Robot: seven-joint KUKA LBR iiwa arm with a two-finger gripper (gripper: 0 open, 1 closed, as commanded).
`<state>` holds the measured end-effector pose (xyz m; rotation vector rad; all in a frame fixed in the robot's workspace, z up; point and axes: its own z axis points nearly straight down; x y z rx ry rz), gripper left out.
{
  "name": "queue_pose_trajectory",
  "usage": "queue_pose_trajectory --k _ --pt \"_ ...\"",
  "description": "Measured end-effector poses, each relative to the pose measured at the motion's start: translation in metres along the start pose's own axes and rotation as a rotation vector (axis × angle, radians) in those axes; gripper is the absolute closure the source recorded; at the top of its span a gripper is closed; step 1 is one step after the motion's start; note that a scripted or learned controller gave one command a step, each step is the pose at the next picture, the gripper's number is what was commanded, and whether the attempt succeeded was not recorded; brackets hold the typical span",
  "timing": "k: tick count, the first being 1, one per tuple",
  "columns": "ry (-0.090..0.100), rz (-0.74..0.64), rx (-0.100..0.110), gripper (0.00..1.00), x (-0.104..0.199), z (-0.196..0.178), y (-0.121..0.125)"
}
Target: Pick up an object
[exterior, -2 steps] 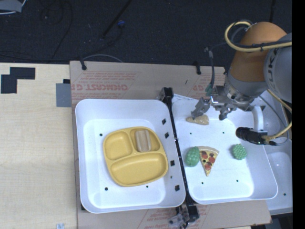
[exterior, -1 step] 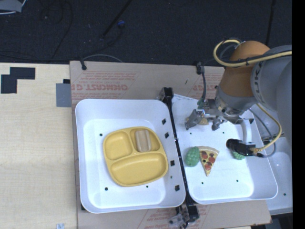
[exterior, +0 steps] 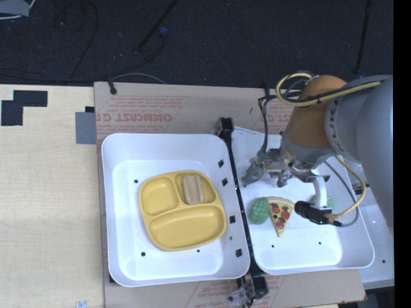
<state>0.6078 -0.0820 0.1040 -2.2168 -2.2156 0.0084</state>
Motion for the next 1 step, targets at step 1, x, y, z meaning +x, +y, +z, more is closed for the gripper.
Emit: queue_pose_trajectory --k 1 --pt "0.000 0.003 -0.003 1.00 -0.0014 -0.0128 0.0010"
